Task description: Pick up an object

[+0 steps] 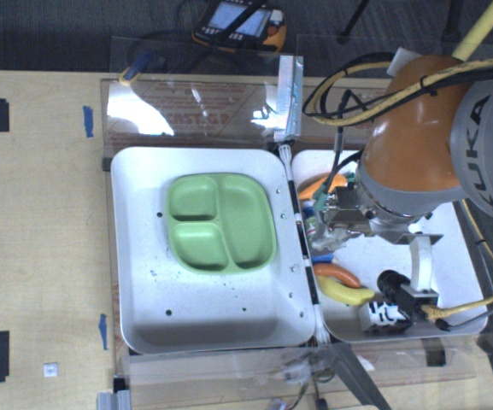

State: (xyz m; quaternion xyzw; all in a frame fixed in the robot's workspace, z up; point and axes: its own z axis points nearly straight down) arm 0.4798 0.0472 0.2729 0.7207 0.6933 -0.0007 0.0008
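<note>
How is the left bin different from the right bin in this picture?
The left bin holds a green divided plate; the right bin holds several small toys, among them a yellow banana. The left bin lies open to view, while the arm covers much of the right bin. Both are shallow and white.

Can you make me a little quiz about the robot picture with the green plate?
1. True or false: the green divided plate lies in the left bin.
2. How many compartments does the green divided plate have: A) two, B) three, C) five?
3. Fill in the missing word: the yellow banana toy lies in the ____ bin, the one the arm hangs over.

Key:
1. True.
2. B, three.
3. Right.
</note>
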